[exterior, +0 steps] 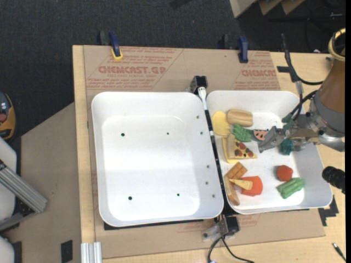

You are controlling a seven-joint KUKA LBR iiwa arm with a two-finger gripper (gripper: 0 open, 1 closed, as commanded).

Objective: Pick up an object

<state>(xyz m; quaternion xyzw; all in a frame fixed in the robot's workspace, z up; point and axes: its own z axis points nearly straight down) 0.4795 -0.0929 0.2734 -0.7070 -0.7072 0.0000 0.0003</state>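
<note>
The right bin holds several toy foods. A tan bread roll and a yellow piece lie at its far left. Below them sit a green leafy piece and a pizza slice. Toward the front are brown fries, a red-orange wedge, a red tomato and a green vegetable. My gripper hangs low over the middle of this bin, reaching in from the right. A small pink and green slice lies just left of it, and a dark teal object sits right at its tip.
The left bin stands beside the right one on a cardboard sheet. Blue and yellow clamps hold the far edge. Cables run along the right side of the bench.
</note>
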